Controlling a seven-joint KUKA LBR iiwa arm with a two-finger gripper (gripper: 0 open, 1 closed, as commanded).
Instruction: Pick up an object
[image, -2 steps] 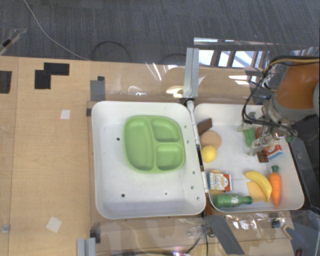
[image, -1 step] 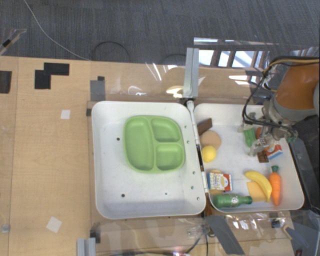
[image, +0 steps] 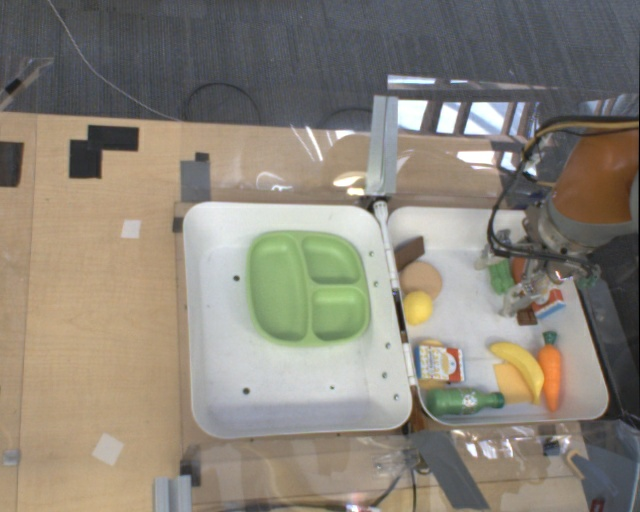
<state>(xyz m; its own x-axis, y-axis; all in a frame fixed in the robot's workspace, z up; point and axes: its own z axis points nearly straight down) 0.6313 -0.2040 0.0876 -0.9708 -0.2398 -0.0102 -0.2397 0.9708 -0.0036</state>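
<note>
As you look from the near edge of the counter (image: 90, 330), you meet the bottle (image: 465, 402) lying along the right bin's (image: 600, 395) front wall, a carton (image: 438, 361) just behind it. To their right lie the banana (image: 520, 362) and carrot (image: 550, 372), touching. Farther back, a lemon (image: 417, 307) sits against a brown egg-shaped thing (image: 421, 280). You see the pincer (image: 528, 292) low over the bin's far right, among small green, red and blue items; whether it is parted or closed on anything, you cannot tell. In the left bin (image: 230, 405) rests a green tray (image: 306, 287).
</note>
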